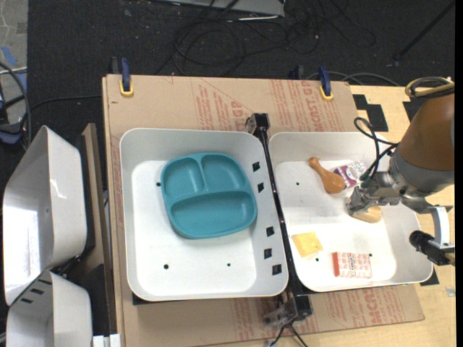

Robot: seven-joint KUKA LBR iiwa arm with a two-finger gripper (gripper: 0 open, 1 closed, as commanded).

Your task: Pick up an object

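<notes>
The right bin (311, 280) holds a tan drumstick-shaped toy (328, 176), a small crinkled purple-and-white packet (351, 171), a yellow cheese-like square (307, 244) and a red-and-white packet (352, 264). My gripper (362, 204) is low over the right side of this bin, right on top of a tan, bread-like piece (370, 213) that shows under its tip. The gripper body hides its tip. The arm with its orange band (431, 129) comes in from the right.
The left bin (145, 266) holds a teal divided plate (208, 194). A black divider strip (275, 215) runs between the bins. Cardboard (217, 100) lies under both bins. White containers (40, 215) stand at the far left.
</notes>
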